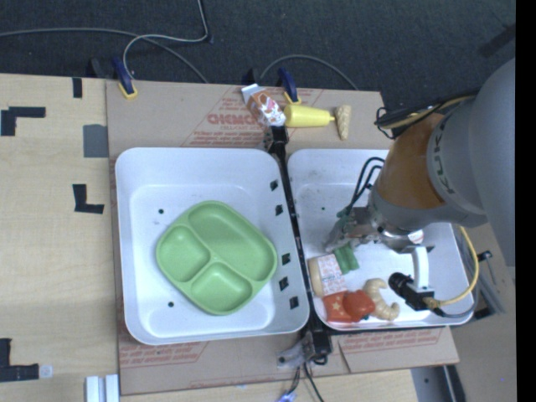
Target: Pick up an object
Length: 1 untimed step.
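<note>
Pincer (342,239) sits low in the right bin (435,321), right over a small green item (347,259); can't tell its state. Beige packet (325,270), red object (347,306) and tan toy (382,298) lie just beside, toward the front wall. Left bin (134,182) holds a green divided plate (216,257).

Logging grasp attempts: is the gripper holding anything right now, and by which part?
It cannot be told. The gripper is down in the right bin, at a small green item beside a tan packet, but no hold shows.
</note>
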{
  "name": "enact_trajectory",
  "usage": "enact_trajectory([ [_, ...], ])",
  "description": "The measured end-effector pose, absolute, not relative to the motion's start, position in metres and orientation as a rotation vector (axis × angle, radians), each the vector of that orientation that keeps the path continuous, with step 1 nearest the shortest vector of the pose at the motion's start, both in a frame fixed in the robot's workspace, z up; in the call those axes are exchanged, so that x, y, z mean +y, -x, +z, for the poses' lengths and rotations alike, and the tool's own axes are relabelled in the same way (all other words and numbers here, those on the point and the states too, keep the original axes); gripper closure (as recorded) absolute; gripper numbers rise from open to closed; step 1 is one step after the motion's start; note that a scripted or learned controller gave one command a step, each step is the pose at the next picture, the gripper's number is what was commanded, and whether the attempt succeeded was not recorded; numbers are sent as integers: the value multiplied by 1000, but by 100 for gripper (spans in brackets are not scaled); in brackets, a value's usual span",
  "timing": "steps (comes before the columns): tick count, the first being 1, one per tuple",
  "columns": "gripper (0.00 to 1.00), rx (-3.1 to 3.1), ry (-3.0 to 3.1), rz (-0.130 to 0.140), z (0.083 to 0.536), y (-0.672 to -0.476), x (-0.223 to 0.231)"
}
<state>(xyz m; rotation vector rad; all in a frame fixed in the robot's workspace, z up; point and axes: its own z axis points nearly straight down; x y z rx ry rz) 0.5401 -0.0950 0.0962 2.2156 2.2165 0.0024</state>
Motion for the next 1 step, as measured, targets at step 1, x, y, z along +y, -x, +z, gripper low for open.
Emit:
enact_trajectory([
  [1,100,2224,-2219,0,184,-546,-31],
])
